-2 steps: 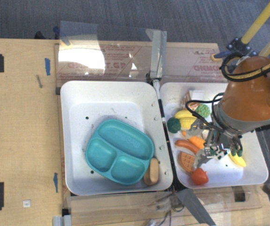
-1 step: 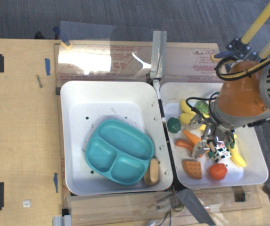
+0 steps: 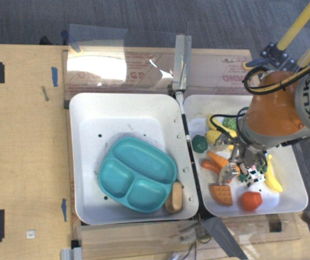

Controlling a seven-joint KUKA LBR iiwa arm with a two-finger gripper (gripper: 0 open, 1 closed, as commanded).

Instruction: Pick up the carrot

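The orange carrot point(image 3: 216, 161) lies in the right bin point(image 3: 295, 199), left of centre, pointing toward the bin's left wall. My gripper point(image 3: 231, 172) hangs low over the bin just right of the carrot, its fingers pointing down near the carrot's thick end. The arm's orange wrist band point(image 3: 271, 110) hides what lies behind it. Nothing shows between the fingers.
Around the carrot sit a dark green piece point(image 3: 199, 143), a yellow and green item point(image 3: 222, 129), a waffle-like brown piece point(image 3: 222, 194), a red tomato point(image 3: 251, 200), a banana point(image 3: 274, 176) and a die point(image 3: 255, 176). The left bin point(image 3: 90, 112) holds a teal divided plate point(image 3: 137, 172) and a bread roll point(image 3: 175, 196).
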